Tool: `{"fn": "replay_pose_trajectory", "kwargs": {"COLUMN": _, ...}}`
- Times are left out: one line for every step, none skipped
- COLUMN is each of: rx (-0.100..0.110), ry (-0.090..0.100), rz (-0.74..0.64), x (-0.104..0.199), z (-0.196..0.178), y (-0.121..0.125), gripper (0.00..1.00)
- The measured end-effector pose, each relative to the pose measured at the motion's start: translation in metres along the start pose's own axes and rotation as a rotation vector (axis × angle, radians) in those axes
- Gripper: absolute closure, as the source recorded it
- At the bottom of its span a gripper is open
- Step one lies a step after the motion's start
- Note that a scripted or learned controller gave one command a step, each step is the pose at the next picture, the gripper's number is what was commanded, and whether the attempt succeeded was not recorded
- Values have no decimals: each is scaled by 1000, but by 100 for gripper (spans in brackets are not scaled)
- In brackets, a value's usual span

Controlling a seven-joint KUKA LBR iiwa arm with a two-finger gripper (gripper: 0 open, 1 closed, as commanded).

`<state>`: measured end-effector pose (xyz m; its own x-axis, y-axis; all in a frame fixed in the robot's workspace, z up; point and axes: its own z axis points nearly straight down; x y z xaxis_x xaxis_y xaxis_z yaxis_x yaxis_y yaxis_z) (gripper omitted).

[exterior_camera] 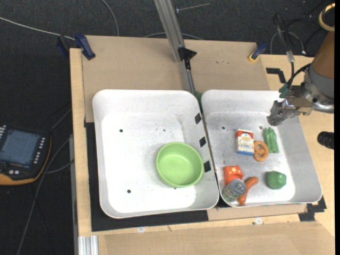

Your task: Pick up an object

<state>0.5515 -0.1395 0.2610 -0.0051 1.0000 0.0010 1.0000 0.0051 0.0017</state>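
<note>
At the near edge of the right bin (pixel 305 158) a cluster is seen: a small can (pixel 233 189) lying at the front wall, an orange carrot-like piece (pixel 247 186) touching it, and a red block (pixel 232 172) just behind. A green round toy (pixel 275 179) lies a little to the right, apart from the cluster. In the left bin (pixel 114 142) a green bowl (pixel 179 164) sits near the dividing wall, alone.

Further back, at the middle of the right bin, a small carton (pixel 245 142) is found, with an orange ring (pixel 261 150) just beside it and a green pepper (pixel 272 140) touching or nearly touching the ring. Any of these could serve as the object to be picked; none has been lifted.

Furthest back, the gripper (pixel 278 113) hangs over the far right part of the right bin, just behind the pepper. Nothing is seen between its fingers; whether they are spread or closed cannot be told. The step in hand is judged to be the approach, with no grasp yet made.

For the next move, a descent onto one item is called for. The pepper is nearest, but the ring and carton crowd it, so a clean closing may be hindered. The green round toy stands freer.
</note>
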Motion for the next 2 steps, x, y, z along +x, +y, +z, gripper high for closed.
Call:
{"fn": "replay_pose_trajectory", "kwargs": {"rx": 2, "ry": 0, "rz": 0, "x": 50, "z": 15, "y": 13, "gripper": 100}}
{"fn": "replay_pose_trajectory", "kwargs": {"rx": 2, "ry": 0, "rz": 0, "x": 106, "z": 24, "y": 23, "gripper": 100}}
